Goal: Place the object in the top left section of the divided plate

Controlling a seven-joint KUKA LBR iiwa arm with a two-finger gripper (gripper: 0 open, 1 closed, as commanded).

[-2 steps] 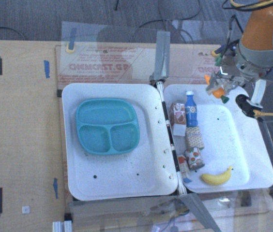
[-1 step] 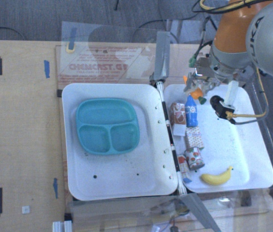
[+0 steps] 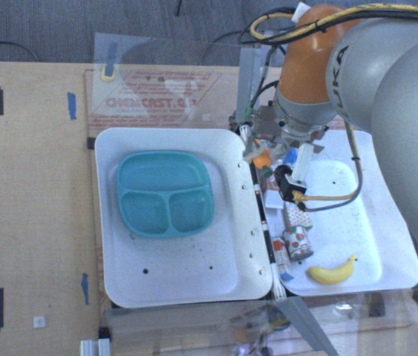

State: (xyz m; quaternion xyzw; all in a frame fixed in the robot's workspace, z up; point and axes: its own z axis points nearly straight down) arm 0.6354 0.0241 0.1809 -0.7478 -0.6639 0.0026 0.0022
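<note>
The claw sits low at the upper left corner of the right bin, just beside the wall that divides it from the left bin. A small orange piece shows right at its tip, but whether that is an object or part of the tool cannot be told, nor whether the claw is clenched or released.

The teal divided plate lies in the left bin, left of the claw and slightly lower in the frame, well apart across the dividing wall. Its one large section runs along its upper edge, and two smaller ones sit below.

Lower in the right bin lie a small can and, near the bottom edge, a banana, its long axis running roughly left to right.

Judging by this, the coming move is a leftward carry over the wall to the plate's upper left.
</note>
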